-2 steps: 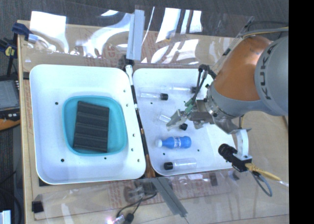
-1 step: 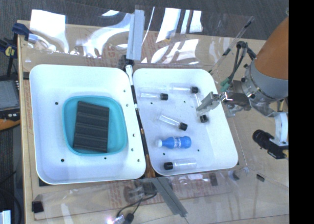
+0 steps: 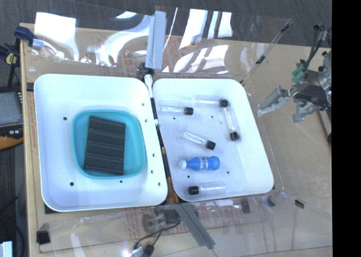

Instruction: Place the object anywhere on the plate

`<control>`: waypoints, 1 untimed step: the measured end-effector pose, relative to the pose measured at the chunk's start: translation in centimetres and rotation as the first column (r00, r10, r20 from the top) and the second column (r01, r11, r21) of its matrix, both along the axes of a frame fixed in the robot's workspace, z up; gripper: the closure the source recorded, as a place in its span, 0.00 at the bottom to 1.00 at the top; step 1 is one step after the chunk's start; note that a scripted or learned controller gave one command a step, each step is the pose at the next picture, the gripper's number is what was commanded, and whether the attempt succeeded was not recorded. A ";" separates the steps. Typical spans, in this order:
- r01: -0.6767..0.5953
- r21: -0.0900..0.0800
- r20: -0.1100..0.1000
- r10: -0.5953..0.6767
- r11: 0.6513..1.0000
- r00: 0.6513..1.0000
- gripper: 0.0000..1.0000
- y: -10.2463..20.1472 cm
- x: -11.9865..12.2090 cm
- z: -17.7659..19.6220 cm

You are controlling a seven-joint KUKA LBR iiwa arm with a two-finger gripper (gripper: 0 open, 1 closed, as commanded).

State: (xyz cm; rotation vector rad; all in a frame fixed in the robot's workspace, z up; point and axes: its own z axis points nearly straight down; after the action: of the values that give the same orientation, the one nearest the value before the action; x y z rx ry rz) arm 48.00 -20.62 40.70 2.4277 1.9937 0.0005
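Nearest me in the right-hand shallow white bin (image 3: 256,154) lies a clear plastic vial with a black cap (image 3: 206,189), and just beyond it a small blue bottle with a white cap (image 3: 201,164). Further back lie four more clear black-capped vials (image 3: 198,139), scattered well apart. All look light, stiff and slick, apt to roll; I'd judge the blue bottle best pinched across its middle. The left-hand white bin (image 3: 51,137) holds the square turquoise plate (image 3: 134,143), a dark ribbed block (image 3: 105,145) lying on it. Off past the right bin's far corner hangs the metal two-finger gripper (image 3: 285,105), over bare bench, its fingers spread apart and holding nothing.
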 end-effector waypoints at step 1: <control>0.139 0.001 -0.006 -0.139 0.990 0.990 0.00 1.6 -0.3 -13.6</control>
State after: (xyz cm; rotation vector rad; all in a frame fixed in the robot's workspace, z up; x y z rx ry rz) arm 47.68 -19.03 27.14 2.5645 1.8230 -0.0048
